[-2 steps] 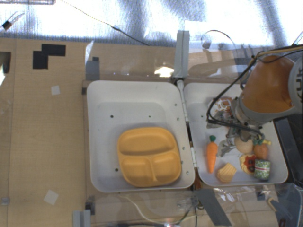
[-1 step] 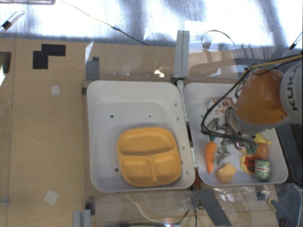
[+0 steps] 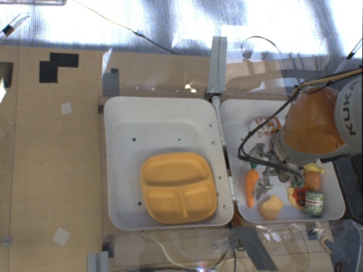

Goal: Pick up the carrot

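The carrot (image 3: 250, 187), orange with a green top, lies lengthwise near the left wall of the right bin (image 3: 238, 135). My gripper (image 3: 264, 177) hangs low just to the right of the carrot, close beside its upper half. The grey arm with its orange band (image 3: 311, 123) covers the middle of that bin. The carrot rests on the bin floor and nothing lifts it.
A ridged yellow food piece (image 3: 271, 207) sits just below the gripper. A green can (image 3: 314, 203), a red-and-yellow item (image 3: 296, 196), a peach-coloured piece (image 3: 312, 181) and a banana (image 3: 313, 168) crowd the bin's right front. A yellow divided plate (image 3: 178, 187) lies in the left bin (image 3: 125, 152).
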### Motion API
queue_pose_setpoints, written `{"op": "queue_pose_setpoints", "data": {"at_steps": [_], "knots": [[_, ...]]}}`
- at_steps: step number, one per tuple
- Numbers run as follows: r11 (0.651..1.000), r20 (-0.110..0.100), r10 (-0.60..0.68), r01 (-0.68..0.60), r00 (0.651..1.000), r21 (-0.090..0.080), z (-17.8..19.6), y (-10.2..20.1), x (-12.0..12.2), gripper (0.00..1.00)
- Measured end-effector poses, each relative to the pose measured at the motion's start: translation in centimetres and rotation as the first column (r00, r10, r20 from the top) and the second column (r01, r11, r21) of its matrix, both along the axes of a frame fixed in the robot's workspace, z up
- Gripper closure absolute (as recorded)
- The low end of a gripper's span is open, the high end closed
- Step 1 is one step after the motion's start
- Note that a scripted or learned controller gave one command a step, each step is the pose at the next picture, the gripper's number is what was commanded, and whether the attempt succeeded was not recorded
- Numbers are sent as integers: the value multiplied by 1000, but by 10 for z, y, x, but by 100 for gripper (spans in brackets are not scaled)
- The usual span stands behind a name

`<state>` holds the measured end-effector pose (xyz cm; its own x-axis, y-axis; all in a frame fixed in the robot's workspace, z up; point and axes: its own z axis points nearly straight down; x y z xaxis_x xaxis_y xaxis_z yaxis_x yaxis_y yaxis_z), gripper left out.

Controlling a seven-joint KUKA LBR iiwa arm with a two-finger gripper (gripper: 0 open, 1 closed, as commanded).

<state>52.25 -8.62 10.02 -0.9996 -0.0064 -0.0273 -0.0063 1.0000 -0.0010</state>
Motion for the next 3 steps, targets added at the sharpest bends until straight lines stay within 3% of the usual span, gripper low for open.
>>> {"op": "queue_pose_setpoints", "data": {"at_steps": [1, 2, 3], "knots": [[992, -7, -128, 128, 992, 5, -1, 5, 11, 0], [992, 12, -122, 122, 992, 5, 14, 5, 17, 100], [1000, -17, 2, -2, 1000, -3, 40, -78, -31, 100]]}}
